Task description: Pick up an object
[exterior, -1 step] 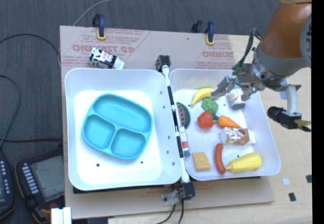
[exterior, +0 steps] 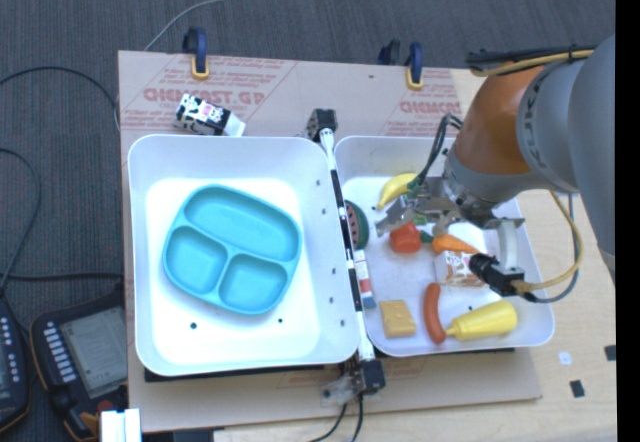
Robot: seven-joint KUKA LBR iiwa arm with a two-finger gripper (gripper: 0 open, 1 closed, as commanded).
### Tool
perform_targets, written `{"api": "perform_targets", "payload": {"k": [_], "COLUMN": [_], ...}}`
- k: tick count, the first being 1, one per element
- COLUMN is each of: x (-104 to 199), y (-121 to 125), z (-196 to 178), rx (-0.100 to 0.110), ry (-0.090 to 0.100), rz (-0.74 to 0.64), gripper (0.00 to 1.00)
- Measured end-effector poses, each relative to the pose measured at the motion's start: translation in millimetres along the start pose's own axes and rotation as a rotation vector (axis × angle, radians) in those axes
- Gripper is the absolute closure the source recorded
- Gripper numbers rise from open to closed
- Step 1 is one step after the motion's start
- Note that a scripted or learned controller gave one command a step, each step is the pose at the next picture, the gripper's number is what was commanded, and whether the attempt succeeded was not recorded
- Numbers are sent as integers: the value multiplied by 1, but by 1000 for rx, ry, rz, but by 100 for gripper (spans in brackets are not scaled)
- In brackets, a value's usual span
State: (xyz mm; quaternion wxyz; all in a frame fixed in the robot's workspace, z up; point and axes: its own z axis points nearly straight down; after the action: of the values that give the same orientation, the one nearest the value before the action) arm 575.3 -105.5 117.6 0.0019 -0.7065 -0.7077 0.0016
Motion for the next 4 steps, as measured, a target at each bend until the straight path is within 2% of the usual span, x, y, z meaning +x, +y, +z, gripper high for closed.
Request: {"api": "perform_targets", "payload": {"k": [1, 2, 3, 4], "x": [1, 46, 46, 10], "y": [1, -60, -60, -54], "z": [-8, -90, -90, 25], "rx": [3, 0, 1, 1], "ry": [1, 0, -1, 1], "rz": [-2, -1, 0, 0], "gripper": [100, 100, 0, 0]}}
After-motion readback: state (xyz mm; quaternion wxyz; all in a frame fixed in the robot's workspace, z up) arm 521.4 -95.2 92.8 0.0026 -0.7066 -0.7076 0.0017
